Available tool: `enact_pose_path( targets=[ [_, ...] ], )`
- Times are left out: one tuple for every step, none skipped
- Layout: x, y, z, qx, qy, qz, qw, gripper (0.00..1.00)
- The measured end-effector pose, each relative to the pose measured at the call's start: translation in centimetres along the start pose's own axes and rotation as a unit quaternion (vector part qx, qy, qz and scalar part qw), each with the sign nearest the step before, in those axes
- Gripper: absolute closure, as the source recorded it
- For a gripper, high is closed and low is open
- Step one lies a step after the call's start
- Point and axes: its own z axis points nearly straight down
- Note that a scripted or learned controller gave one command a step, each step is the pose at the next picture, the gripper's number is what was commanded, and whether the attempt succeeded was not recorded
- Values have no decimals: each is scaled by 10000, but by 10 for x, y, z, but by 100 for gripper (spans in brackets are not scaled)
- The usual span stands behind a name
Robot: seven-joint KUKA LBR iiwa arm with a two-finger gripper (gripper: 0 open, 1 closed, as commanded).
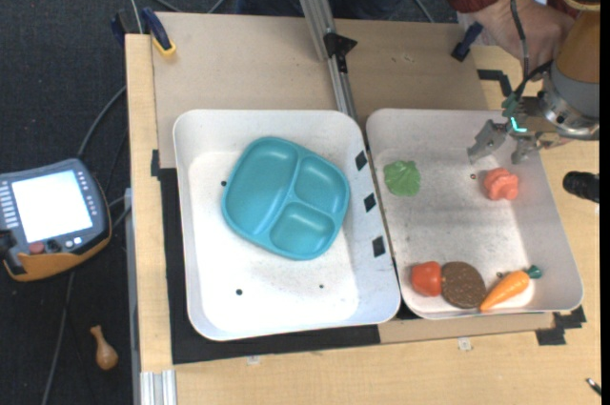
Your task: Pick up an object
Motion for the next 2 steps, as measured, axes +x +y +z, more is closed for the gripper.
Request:
enact_pose_path(
  targets=[
    [-1, 1, -2, -33, -18, -1, 10000, 0],
    [-4, -5, 50, -78, -36, -12, 10000, 0]
  ],
)
